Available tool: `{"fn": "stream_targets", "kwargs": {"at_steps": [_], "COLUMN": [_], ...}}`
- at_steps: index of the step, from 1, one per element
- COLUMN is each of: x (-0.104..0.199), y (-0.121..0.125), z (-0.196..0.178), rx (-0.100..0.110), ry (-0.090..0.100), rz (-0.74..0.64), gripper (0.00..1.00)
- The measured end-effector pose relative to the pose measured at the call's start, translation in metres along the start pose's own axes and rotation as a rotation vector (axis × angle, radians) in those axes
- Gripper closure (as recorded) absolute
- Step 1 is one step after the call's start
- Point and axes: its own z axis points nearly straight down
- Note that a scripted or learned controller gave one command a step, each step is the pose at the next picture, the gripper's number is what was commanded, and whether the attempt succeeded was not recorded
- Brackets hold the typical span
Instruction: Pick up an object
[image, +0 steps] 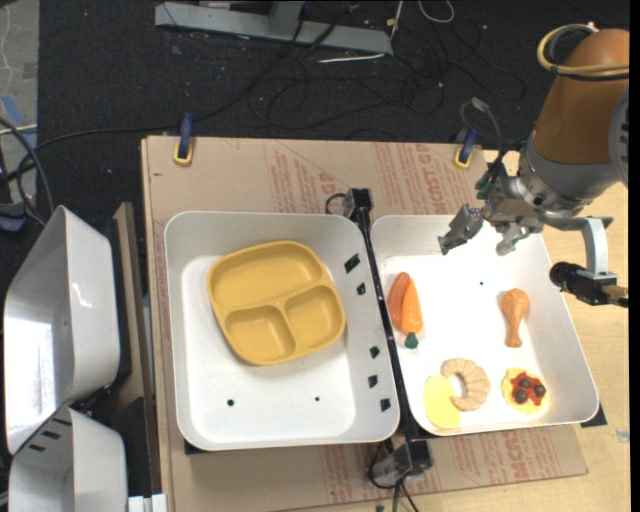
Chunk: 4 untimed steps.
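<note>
Gripper: gripper (484, 232) hung over the far edge of the right bin (570, 345), its two fingers spread apart with nothing between them.
Arm: grey arm with the orange band (590, 70) reached in from the right, wrist above the bin's upper corner.
Left bin: left bin (195, 400) carried a yellow divided plate (275, 300), tilted slightly, well apart from the gripper.
Right bin: it carried every candidate for the pick, all lying nearer the camera than the gripper.
Carrot: toy carrot (405, 303) lay along the bin's left wall, down and left of the gripper; it was the nearest long piece.
Drumstick: drumstick (515, 313) lay near the right wall, below the gripper and slightly right.
Croissant: croissant (466, 383) rested against a yellow disc (438, 403) at the near edge.
Tart: small berry tart (525, 389) sat just beside the croissant, in the near right corner.
Risk: the carrot lay close to the wall, so a finger would likely strike the rim; the touching croissant and disc could be pushed together and neither caught.
Risk, smaller: rounded smooth toys could squirt out from the fingers if the closing came off-centre.
</note>
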Motion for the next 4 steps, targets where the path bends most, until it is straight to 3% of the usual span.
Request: {"fn": "stream_targets", "kwargs": {"at_steps": [1, 3, 4], "x": [0.000, 0.005, 0.004], "y": [0.002, -0.001, 0.000], "z": [-0.006, 0.122, 0.172], "rx": [-0.011, -0.005, -0.012], "ry": [-0.001, 0.000, -0.003], "rz": [-0.002, 0.000, 0.002], "gripper": [0.00, 0.00, 0.00]}}
